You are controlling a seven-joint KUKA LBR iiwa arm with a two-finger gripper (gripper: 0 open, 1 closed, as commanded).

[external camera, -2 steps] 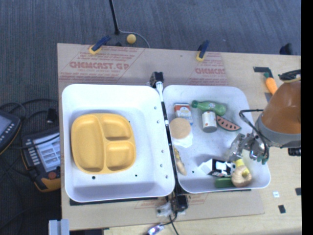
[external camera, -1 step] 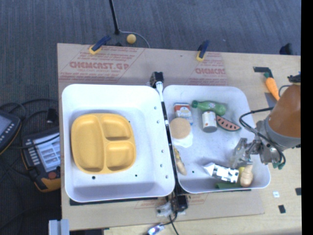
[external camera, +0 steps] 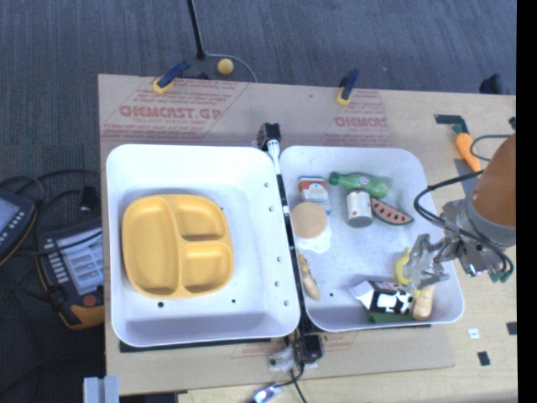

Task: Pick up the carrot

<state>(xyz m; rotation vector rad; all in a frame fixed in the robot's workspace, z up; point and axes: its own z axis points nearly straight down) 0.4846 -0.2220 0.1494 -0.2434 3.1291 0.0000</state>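
A pale orange, stubby piece that looks like the carrot (external camera: 422, 303) lies in the right bin's (external camera: 382, 158) front right corner, beside a black-and-white toy (external camera: 388, 300). My gripper (external camera: 426, 260) hovers just above and behind it, low over the bin's right side. Its fingers are spread, with nothing between them. A yellow curved piece (external camera: 404, 268) lies right against the left finger.
The right bin also holds a green bottle (external camera: 359, 180), a small can (external camera: 358, 207), a watermelon slice (external camera: 392, 212), a red-and-white carton (external camera: 313, 191), a bun (external camera: 310, 222) and a tan piece (external camera: 309, 280). The left bin (external camera: 151, 162) holds a yellow divided tray (external camera: 176, 243).
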